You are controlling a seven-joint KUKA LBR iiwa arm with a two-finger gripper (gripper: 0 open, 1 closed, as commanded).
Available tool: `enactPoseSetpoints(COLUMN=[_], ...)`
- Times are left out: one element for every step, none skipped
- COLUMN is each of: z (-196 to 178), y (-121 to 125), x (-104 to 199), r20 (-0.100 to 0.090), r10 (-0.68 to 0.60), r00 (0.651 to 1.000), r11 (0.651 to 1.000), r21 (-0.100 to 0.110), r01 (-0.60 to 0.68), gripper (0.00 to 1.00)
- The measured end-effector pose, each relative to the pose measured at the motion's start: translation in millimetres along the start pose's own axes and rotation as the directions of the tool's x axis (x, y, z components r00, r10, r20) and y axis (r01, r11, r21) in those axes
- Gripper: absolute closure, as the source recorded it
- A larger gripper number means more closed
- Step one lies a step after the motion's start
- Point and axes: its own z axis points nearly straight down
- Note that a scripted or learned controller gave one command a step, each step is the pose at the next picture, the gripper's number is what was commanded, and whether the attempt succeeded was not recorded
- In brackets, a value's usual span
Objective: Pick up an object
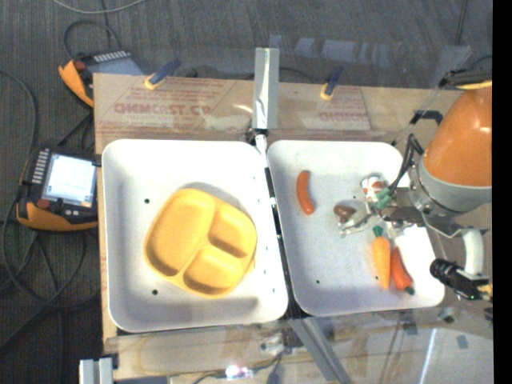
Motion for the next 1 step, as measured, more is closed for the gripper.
enactPoseSetpoints(z=[133.8], y=[-0.4], x=[-42.2], r20=[-0.002], r10=[-0.164], r00=[0.986], r11=[0.986], r21=[-0.001], r01=[0.164], gripper=[0.0])
